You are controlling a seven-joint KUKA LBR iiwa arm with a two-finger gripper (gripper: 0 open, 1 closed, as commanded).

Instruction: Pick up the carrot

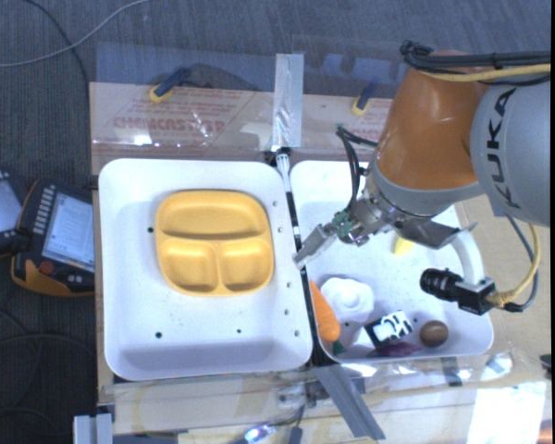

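Observation:
The orange carrot [325, 315] lies in the right bin [472, 340], against its left wall near the front, pointing front to back. My gripper [308, 246] hangs over the divider between the two bins, slanting down to the left. It sits a short way behind the carrot and apart from it. The arm's orange band and grey wrist cover the back of the right bin. Nothing shows held in the gripper.
A white bottle [350, 298] lies just right of the carrot. A black-and-white block [391, 326], a purple item [398, 347] and a brown ball [433, 333] sit along the front. A yellow piece [403, 244] peeks from under the wrist. A yellow divided plate [215, 241] is in the left bin [129, 340].

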